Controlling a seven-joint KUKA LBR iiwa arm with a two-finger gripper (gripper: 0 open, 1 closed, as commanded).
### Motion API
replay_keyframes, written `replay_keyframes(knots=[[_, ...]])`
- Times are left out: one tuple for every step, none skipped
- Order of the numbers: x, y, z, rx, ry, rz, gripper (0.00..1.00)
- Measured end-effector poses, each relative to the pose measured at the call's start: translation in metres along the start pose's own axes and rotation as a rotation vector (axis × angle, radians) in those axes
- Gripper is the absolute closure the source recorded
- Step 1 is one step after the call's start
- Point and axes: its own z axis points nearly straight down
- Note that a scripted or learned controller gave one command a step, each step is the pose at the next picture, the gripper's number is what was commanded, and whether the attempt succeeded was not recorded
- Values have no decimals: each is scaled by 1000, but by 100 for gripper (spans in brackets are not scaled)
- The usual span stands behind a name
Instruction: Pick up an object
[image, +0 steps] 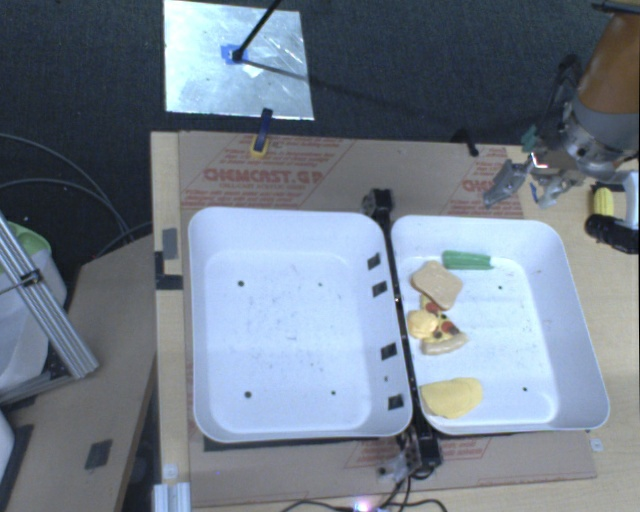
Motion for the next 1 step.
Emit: replay_keyframes(knots=[[45, 0, 186, 8, 3, -4, 0]])
